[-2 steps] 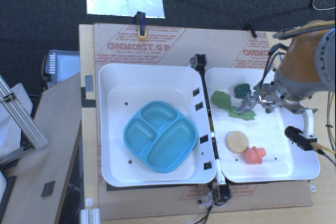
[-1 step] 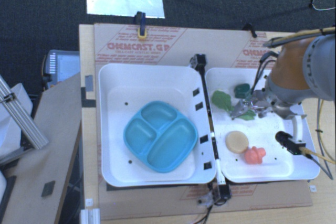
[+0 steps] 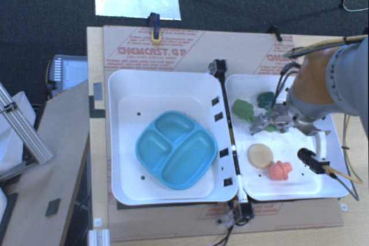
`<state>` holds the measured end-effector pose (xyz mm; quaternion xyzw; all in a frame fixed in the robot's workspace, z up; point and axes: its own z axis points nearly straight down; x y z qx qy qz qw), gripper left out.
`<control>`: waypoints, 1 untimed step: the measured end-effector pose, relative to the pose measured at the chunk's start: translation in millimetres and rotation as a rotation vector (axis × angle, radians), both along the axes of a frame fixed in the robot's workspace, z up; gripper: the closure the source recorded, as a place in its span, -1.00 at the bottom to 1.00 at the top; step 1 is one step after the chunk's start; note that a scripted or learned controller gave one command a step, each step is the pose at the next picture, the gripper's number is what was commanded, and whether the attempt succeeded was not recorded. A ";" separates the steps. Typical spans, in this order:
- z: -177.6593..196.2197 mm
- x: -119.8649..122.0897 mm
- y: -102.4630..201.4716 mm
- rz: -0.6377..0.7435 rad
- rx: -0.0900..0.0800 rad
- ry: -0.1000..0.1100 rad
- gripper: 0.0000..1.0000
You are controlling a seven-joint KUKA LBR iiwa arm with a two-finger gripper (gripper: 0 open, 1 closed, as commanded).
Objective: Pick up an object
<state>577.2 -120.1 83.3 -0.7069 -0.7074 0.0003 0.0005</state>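
Two white bins [image 3: 124, 124]; one blue plate [image 3: 176, 150]; four small objects [image 3: 260, 155].

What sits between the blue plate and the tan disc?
In the camera view, the black-clipped divider where the two bins meet lies between the blue plate and the tan disc.

One camera is looking down from above the bench at a slant, taking in both white bins: the left bin [image 3: 124, 124] and the right bin [image 3: 288, 187]. It is sitting far enough back that dark floor is showing beyond the far edge. The arm [image 3: 328, 80] is entering from the view's right side.
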 end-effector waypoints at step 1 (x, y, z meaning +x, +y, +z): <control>12.1 1.4 -0.3 0.000 -0.001 -0.004 1.00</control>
